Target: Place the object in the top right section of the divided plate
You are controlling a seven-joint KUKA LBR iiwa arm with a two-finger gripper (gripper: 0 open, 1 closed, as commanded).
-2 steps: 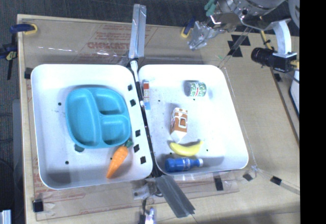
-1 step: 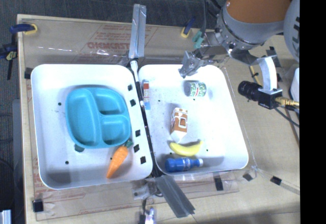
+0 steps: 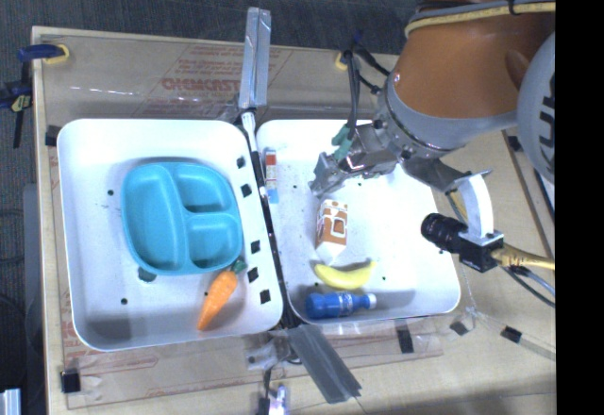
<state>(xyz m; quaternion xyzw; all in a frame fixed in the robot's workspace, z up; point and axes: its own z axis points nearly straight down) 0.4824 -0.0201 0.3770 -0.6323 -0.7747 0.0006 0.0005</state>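
Blue bottle (image 3: 342, 304) lies lowest in the right bin (image 3: 429, 295), banana (image 3: 343, 273) just above. My claw (image 3: 332, 168) hovers over the carton (image 3: 332, 223); grip state unreadable. Divided plate (image 3: 184, 218) sits left.

Arm (image 3: 472, 45) reaching left, claw (image 3: 332, 168) lowered

The claw (image 3: 332, 168) looks like dull grey metal, and the arm's orange band (image 3: 472, 45) above it is smooth with a soft sheen. Left of the claw, the blue divided plate (image 3: 181, 215) is matt moulded plastic. Both white bins (image 3: 85, 243) look like smooth, slightly glossy plastic. Below the claw, the banana (image 3: 343, 274) and blue bottle (image 3: 340, 304) shine like plastic; the carrot (image 3: 217, 300) looks matt. The table (image 3: 142, 64) is pale wood.
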